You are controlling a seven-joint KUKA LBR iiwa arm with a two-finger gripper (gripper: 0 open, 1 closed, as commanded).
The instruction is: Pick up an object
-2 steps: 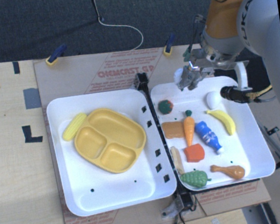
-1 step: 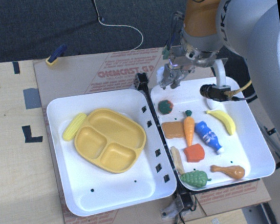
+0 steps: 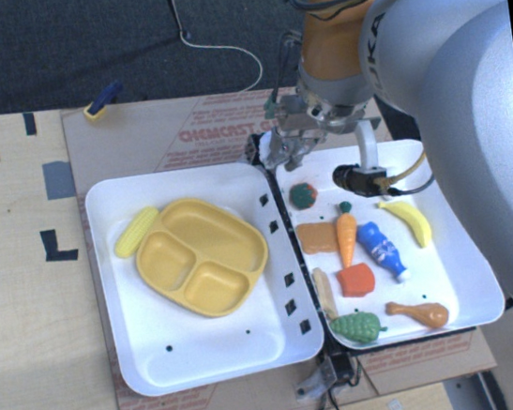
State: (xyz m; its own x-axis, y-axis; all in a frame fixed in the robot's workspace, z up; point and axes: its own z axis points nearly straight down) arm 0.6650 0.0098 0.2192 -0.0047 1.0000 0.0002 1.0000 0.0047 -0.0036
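The gripper (image 3: 285,151), whether clenched or released I cannot tell, hangs at the far bin edges; a tapered orange carrot (image 3: 346,237) lies nearer, beside a glossy blue bottle (image 3: 380,250).

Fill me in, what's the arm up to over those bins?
The KUKA arm reaches in from the right, and its gripper hangs over the top edge where the two bins meet, with nothing visibly in it. The right bin holds toy food: a carrot, a banana, a blue bottle, a red block, a drumstick and a few others. The left bin holds a yellow divided tray with a corn cob beside it. No pick has happened yet.
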